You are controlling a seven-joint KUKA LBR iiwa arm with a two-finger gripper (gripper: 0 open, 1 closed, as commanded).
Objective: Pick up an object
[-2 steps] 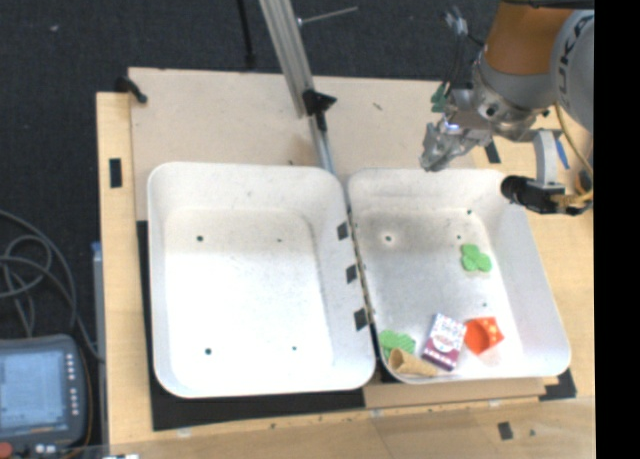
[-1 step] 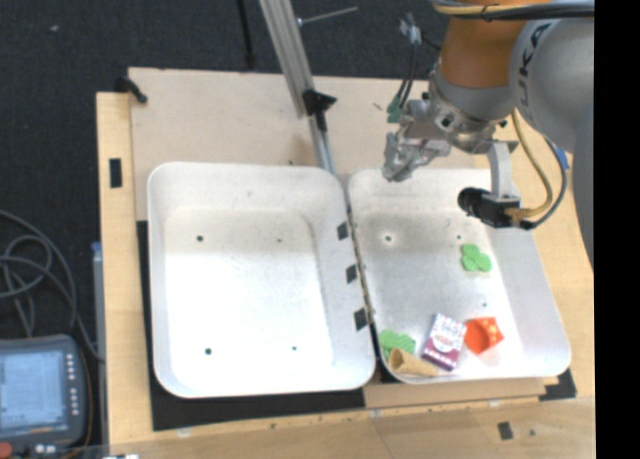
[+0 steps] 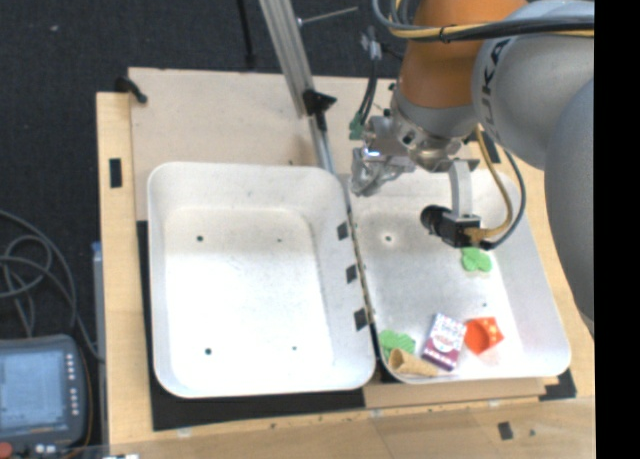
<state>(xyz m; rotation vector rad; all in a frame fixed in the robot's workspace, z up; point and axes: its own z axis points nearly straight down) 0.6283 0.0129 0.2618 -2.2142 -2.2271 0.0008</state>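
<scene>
Several small objects lie in the right bin (image 3: 520, 277). A green piece (image 3: 477, 260) rests near the bin's middle right. Along the front edge sit a red-orange block (image 3: 482, 334), a purple and white packet (image 3: 445, 341), a tan cone-shaped piece (image 3: 410, 361) and another green piece (image 3: 396, 341). My gripper (image 3: 364, 179) hangs over the back left corner of the right bin, close to the divide between the bins. It is well away from all the objects, and I see nothing in it.
The left bin (image 3: 180, 197) lies beside the right one. A slanted metal rail (image 3: 290, 47) runs from the top down to the bins' shared back corner. The grey arm and its orange band (image 3: 455, 27) overhang the right bin's back.
</scene>
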